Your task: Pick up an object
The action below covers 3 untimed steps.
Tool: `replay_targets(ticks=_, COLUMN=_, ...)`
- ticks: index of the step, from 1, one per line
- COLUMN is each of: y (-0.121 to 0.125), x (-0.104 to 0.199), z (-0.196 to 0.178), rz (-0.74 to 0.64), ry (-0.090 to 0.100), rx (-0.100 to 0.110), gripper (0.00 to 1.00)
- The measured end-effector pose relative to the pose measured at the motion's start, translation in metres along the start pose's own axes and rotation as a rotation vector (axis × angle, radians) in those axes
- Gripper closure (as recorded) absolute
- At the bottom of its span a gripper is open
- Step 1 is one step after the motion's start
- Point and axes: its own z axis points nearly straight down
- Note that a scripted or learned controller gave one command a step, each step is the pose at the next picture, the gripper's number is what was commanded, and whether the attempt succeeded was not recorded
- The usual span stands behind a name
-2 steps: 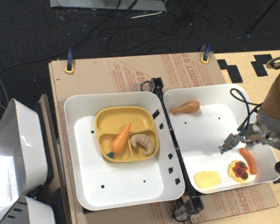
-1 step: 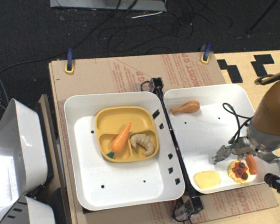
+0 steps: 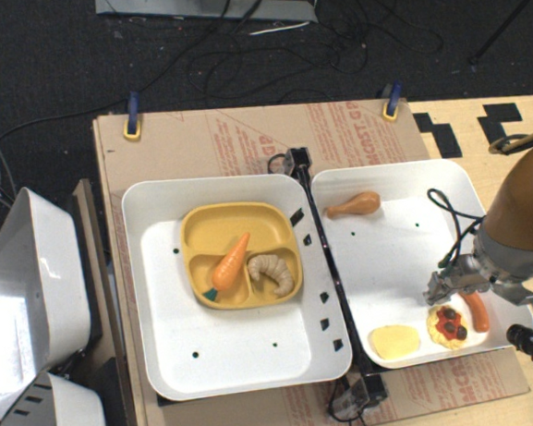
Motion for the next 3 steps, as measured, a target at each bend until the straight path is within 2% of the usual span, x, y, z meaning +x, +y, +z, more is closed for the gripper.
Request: replay_targets(ticks=3, y=-0.002, x=-0.016, z=-0.150, rz=-0.007, ry=-0.004, rx=-0.006, gripper=1.00)
